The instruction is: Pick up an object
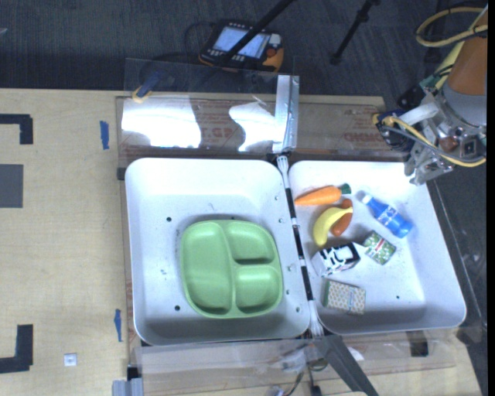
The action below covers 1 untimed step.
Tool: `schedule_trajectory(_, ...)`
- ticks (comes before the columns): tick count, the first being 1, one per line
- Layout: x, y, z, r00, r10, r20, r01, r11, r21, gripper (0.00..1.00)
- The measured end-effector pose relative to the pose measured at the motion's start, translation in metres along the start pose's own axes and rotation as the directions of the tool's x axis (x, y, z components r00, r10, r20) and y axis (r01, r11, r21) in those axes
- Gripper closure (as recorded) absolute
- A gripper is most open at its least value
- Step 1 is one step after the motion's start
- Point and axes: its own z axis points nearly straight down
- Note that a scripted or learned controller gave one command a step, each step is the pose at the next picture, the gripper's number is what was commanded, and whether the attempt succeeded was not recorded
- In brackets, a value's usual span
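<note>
You see the left bin (147, 232) holding a green divided tray (230, 267), and right of that tray the right bin (441, 294) holds a carrot (317, 196), banana (331, 223), blue bottle (387, 216), black-and-white carton (340, 257), patterned packet (343, 296) and green packet (380, 247), with the end effector (428, 166) above its far corner.

A robotics lab: a taped wooden surface (62, 232) bears two white bins (147, 186); behind the bins lie a control pendant (240, 44), tripod legs (356, 27) and loose cables (445, 23).
</note>
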Motion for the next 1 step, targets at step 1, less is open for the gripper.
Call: schedule_trajectory(1, -0.0028, 0.0404, 0.1396, 0.999, 0.035, 0.000, -0.035, 0.999, 0.000, 1.00)
